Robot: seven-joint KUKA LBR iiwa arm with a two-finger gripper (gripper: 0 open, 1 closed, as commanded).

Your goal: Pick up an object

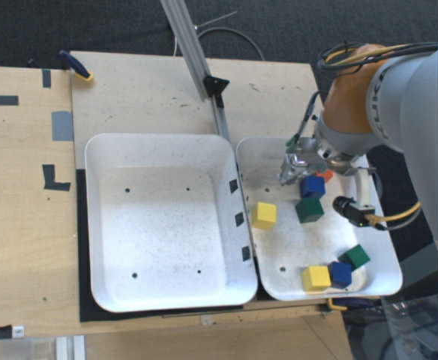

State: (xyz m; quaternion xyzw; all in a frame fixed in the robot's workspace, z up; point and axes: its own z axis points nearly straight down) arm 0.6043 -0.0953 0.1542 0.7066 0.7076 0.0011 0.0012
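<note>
Camera view: no legible text; gripper [292, 167] w/ blue cube [313, 187] beside it.

White bins [159, 152] – smooth plastic, faintly speckled; bench [24, 201] – matt pale wood; gripper [292, 165] – shiny metal.

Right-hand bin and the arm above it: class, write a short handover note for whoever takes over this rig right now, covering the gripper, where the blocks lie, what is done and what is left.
Gripper: low in the upper part of the right bin, beside the blue block; nothing visibly held.
Blocks, all in the right bin: blue block with an orange block touching it, dark green block just below; yellow block apart near the bin's left wall; at the bottom, a second yellow block, a second blue block and a second green block close together.
Done: the approach.
Left: grasp one block and lift it.
</note>
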